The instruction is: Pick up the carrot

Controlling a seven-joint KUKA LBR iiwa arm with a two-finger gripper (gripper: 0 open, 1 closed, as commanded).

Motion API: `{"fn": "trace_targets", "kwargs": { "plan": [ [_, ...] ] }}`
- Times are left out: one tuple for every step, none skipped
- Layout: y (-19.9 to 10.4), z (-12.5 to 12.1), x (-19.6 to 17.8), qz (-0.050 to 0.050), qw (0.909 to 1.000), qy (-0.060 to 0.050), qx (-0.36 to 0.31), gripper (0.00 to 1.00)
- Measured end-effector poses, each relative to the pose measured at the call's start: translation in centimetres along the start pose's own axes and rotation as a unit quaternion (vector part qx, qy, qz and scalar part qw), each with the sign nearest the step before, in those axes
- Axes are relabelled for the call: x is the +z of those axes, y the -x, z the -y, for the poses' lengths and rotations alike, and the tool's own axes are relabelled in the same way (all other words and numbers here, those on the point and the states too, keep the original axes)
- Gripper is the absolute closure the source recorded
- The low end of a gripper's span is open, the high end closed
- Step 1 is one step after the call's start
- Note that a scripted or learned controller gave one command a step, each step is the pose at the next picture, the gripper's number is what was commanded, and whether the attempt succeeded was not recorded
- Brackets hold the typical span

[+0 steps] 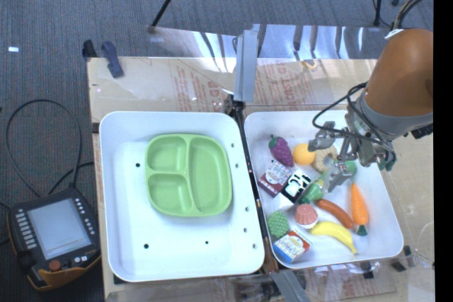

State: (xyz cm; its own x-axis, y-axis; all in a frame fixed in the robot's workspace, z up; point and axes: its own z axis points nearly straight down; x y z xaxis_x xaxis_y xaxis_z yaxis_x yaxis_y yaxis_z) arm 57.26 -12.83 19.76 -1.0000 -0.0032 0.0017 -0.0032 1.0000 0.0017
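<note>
Hovering over the right bin [393, 231], the claw [338, 170] sits above the toys; its grip state can't be made out. Carrot [359, 205] lies orange, green-tipped, near the bin's right edge.

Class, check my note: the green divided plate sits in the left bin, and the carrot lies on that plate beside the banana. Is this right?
Not quite. The green divided plate is in the left bin, but the carrot lies in the right bin, near the banana, not on the plate. The camera view shows this.
</note>
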Motion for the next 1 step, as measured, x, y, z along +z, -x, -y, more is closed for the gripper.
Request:
{"fn": "trace_targets", "kwargs": {
  "plan": [
    [0.02, 0.0, -0.04, 0.0, 1.0, 0.0, 0.0, 0.0]
  ]
}}
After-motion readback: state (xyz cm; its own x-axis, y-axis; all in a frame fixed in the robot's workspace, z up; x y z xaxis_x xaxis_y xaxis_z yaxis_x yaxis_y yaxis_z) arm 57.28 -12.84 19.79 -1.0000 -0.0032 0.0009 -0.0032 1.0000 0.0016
